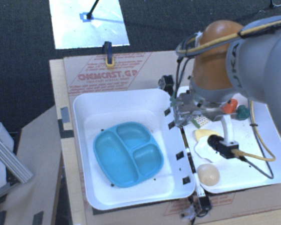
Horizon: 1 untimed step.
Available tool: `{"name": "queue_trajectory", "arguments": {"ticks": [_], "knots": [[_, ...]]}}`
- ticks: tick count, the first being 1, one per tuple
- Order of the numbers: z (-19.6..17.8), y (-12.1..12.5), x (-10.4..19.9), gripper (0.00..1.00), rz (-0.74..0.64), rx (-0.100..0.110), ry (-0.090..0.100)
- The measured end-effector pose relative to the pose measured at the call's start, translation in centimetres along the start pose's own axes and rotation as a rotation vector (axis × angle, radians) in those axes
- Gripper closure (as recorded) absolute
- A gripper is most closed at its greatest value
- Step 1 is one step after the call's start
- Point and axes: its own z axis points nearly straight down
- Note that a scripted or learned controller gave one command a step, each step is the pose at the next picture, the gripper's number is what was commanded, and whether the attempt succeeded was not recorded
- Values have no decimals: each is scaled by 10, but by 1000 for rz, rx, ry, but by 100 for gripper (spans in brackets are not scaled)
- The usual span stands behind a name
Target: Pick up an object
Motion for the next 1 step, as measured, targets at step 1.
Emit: {"name": "queue_trajectory", "arguments": {"ticks": [1], "knots": [[-14,18,48,100,0,-2,1]]}}
